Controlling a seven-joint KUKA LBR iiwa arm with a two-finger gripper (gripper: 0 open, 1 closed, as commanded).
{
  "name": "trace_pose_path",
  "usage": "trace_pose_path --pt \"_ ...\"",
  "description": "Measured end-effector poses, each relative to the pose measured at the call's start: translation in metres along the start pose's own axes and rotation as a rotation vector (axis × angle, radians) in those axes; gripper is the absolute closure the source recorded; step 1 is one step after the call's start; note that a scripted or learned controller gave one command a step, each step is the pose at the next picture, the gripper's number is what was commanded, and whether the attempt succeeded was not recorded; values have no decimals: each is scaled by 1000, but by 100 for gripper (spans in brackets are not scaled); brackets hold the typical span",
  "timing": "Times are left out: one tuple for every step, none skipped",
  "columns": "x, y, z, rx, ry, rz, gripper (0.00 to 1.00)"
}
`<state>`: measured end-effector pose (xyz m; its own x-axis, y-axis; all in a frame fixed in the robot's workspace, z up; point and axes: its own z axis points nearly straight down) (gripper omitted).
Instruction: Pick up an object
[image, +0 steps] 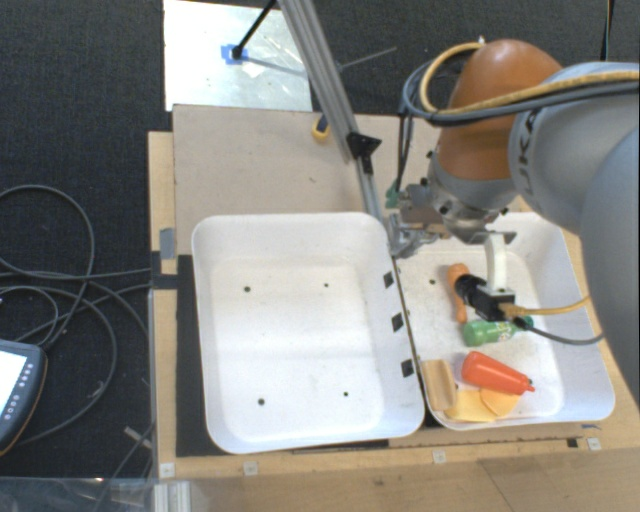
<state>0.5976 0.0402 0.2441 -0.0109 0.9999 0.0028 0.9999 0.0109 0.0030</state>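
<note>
1. Arm (585, 150): smooth grey casing with a glossy orange band (490, 100), reaching in from the right over the far part of the right bin (578, 385).
2. Gripper (405, 236): grey metal, low at the right bin's far-left corner, just beside the rims where the two bins meet. Cannot tell how far open it is, nor whether it has hold of anything.
3. Objects to pick all lie in the right bin, towards its near half, apart from the gripper:
   - orange cone (493, 372), glossy and tapered, lying on its side with its tip pointing right;
   - green piece (486, 333), small and shiny, just behind the cone;
   - orange stick (458, 278), a slim cylinder, partly hidden;
   - yellow flat pieces (478, 404), thin with rounded edges, under the cone's near side;
   - tan block (438, 382), matte and wood-like, against the left wall.
4. Left bin (205, 250): shallow smooth white plastic, rounded corners, four small dark dots on its floor.
5. Bench (250, 160): flat matte tan board.
</note>
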Motion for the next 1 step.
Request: trace_pose_path --pt "44 -3 12 4 -1 2 100"
